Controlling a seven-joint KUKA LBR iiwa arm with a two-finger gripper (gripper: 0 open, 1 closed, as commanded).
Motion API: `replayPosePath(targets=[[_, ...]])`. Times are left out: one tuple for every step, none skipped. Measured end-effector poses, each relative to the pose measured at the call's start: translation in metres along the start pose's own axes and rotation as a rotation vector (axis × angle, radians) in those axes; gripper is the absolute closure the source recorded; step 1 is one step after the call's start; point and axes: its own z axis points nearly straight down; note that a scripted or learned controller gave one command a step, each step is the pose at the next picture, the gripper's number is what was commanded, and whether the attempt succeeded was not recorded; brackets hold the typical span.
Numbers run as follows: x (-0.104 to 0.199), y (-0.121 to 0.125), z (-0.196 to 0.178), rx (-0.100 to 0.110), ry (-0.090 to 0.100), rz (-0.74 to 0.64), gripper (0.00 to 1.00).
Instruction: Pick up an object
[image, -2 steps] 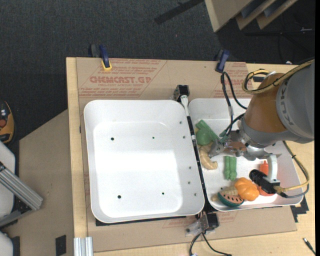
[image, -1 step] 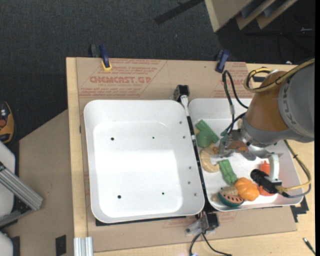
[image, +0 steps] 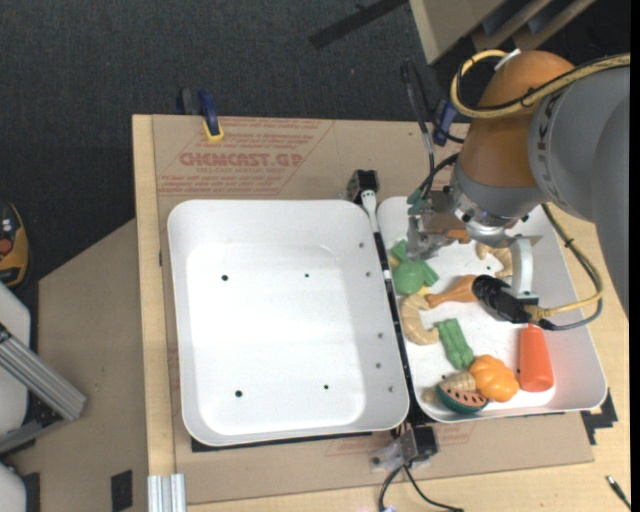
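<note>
My gripper hangs low over the far left corner of the right bin. Just below and in front of it lies a green leafy toy, touching or nearly touching the gripper. A tan drumstick lies to the right of the green toy. Nearer the front are a beige piece, a green pickle-like toy, an orange pumpkin-like toy, a watermelon slice and an orange-red cylinder. The arm hides the bin's far right part.
The left white bin sits beside the right one, and their rims meet along a dark divider. Both rest on a cardboard sheet. A blue clamp grips the sheet's far edge.
</note>
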Motion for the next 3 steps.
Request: replayPosePath(targets=[[0.043,0.073,-0.061,-0.002,0.000,0.001,1.00],[0.159,0.079,-0.161,-0.002,0.004,-0.004,1.00],[0.202,0.075,-0.341,-0.010,0.005,0.002,1.00]])
